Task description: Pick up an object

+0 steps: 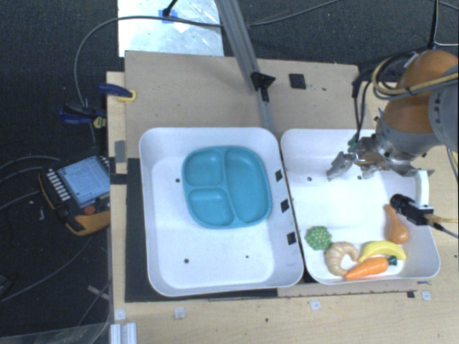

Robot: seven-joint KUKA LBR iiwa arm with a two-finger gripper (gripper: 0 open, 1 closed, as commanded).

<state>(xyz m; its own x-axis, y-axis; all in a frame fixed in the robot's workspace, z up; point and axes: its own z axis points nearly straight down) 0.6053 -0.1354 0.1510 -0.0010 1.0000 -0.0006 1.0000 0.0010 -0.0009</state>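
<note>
The right bin (pixel 315 199) holds a cluster of toy foods along its near edge: a green broccoli (pixel 318 236), a tan croissant (pixel 340 255), an orange carrot (pixel 367 267), a yellow banana (pixel 382 249) and a brown pear-like piece (pixel 396 225). My gripper (pixel 353 162) hangs over the far part of that bin, well above and behind the foods. Its fingers are spread apart with nothing between them. The grey arm with its orange band (pixel 429 70) comes in from the right.
The left bin (pixel 165 264) carries a blue divided plate (pixel 226 185). A grey pole (pixel 240 38) slants across the back of the bench. Cables and a handheld device (pixel 79 185) lie off the bench to the left.
</note>
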